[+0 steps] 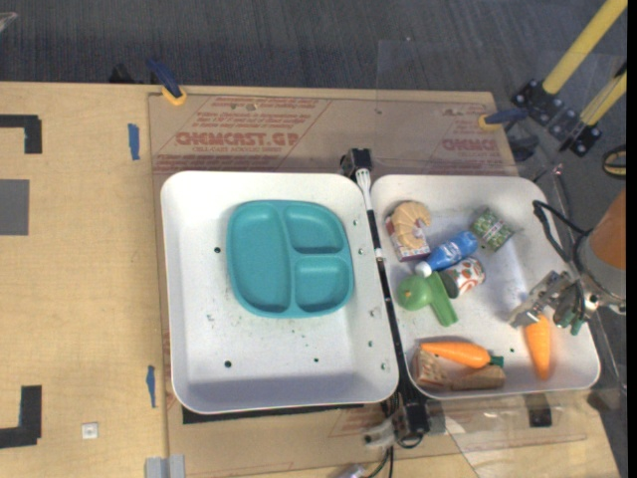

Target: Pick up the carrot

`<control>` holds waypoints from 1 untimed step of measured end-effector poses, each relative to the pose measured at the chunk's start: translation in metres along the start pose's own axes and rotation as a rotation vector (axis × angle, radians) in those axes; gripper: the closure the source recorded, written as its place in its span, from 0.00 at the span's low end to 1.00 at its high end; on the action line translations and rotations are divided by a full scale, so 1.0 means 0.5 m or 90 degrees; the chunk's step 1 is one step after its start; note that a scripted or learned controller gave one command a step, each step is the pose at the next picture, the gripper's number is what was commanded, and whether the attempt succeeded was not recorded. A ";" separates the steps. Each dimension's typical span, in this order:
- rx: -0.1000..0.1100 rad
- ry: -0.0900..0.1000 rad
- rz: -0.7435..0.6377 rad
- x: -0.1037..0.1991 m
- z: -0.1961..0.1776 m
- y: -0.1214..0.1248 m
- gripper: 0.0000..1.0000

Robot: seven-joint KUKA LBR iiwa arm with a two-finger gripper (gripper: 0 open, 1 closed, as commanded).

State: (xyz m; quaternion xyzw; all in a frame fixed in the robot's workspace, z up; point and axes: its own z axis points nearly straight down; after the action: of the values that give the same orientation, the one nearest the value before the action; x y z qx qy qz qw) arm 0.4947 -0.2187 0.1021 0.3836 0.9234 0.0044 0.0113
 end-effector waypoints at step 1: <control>0.009 0.008 0.100 0.065 -0.004 0.091 1.00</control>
State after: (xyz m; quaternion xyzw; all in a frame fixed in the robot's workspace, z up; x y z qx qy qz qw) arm 0.5041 -0.1637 0.1044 0.4550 0.8905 0.0011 0.0023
